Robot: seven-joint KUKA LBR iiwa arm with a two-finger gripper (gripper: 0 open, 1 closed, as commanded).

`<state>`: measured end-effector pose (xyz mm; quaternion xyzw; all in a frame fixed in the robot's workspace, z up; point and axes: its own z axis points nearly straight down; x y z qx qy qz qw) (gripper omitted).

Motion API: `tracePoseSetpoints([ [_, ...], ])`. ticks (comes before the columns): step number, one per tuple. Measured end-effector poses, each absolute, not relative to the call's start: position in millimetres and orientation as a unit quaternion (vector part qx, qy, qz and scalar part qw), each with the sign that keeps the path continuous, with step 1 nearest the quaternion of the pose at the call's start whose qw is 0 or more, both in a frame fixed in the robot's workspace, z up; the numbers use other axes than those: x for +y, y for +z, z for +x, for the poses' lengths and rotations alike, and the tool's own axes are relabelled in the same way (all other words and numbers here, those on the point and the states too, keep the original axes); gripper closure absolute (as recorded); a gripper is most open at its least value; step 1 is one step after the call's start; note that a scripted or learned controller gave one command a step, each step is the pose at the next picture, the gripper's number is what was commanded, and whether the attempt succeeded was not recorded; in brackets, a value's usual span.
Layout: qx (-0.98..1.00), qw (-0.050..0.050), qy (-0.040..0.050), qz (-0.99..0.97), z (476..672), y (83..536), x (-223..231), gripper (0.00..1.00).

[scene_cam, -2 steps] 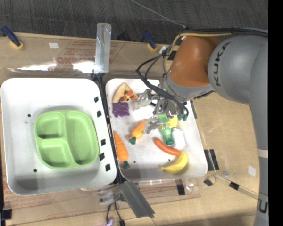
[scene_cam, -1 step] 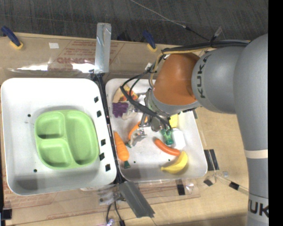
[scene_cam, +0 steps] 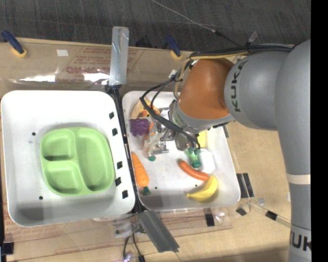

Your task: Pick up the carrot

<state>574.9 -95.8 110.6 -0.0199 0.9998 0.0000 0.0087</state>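
Down at the near edge of the right bin, a yellow banana is lying curved against the front wall, and just behind it a red-orange chili pepper is resting on the white floor. The carrot is lying along the bin's left wall, orange body pointing away from us with its green stub at the near end, close beside the divider between the two bins and well clear of the hand. In the left bin, a green sectioned plate is sitting flat near the middle.

Moving back, the hand is hovering low over the middle of the right bin, its metal parts pointing down and toward the left (whether the fingers are parted or closed, I cannot tell, as cables and wrist are crowding them). A small green bottle-like item is sitting just to its right, and a purple toy is lying just behind and left of it.

Above that, the orange band is bulging over the bin's back half, and the grey arm is sweeping in from the right, with the letters "KU" readable on its link. Farther back, red printing is showing on the cardboard of the desk, too faint to read.
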Motion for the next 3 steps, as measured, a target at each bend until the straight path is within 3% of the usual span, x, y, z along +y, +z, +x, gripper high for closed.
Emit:
tracePoseSetpoints([
  [1, 0.993, 0.006, -0.0022, -0.114, 589.3, 271.2, -104.3, 1.0],
  [2, 0.98, 0.003, -0.0019, -0.198, 622.6, 353.3, -138.4, 1.0],
  [3, 0.968, 0.001, -0.0014, -0.249, 576.8, 384.8, -167.7, 1.0],
])
